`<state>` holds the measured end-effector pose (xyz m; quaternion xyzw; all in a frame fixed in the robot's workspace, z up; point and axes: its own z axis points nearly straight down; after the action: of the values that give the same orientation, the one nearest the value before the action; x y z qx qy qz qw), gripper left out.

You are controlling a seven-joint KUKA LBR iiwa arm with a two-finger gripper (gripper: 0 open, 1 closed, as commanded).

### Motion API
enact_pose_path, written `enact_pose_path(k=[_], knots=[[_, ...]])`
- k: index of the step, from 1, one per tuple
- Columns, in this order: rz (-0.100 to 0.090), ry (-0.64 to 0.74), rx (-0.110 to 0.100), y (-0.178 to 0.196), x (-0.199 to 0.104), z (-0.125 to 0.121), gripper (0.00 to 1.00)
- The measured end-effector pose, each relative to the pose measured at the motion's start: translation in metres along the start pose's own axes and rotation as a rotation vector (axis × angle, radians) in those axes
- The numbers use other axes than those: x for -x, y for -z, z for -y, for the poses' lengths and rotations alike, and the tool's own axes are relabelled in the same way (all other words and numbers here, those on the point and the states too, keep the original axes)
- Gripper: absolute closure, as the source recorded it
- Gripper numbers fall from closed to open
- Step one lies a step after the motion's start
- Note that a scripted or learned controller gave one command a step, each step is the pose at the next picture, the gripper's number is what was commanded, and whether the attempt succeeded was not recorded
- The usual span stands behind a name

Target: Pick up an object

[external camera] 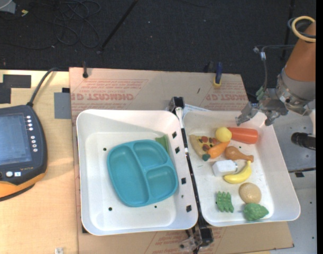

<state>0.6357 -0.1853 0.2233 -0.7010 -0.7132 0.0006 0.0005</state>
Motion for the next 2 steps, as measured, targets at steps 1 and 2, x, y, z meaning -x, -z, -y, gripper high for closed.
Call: enact_pose_path(k=[1,2], knots=[[0.003,-0.013,0.011,-0.097,0.023,-0.009,0.00],[0.006,-0.015,0.015,-0.107,0.026,-0.008,0.00]])
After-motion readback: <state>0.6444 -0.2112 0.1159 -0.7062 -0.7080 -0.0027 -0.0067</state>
